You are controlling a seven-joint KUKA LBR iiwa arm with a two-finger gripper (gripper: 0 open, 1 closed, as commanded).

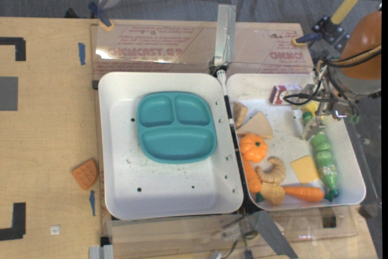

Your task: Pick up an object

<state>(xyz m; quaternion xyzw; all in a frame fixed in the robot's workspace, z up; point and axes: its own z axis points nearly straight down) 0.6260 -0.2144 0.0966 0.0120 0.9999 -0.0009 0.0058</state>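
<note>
Gripper point(313, 125) low in right bin point(357, 158), finger state unclear; green bottle point(324, 161) just below, yellow block point(305, 169) beside.

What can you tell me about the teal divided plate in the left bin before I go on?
The teal divided plate looks like matte moulded plastic, a rounded rectangle with three compartments: two smaller ones along its far side and one wide one along its near side, split by raised ridges. It lies flat and right side up on the floor of the left bin, towards the far half, apart from the bin's walls. Nothing lies in its compartments and nothing touches it. The end effector is over the right bin.
</note>
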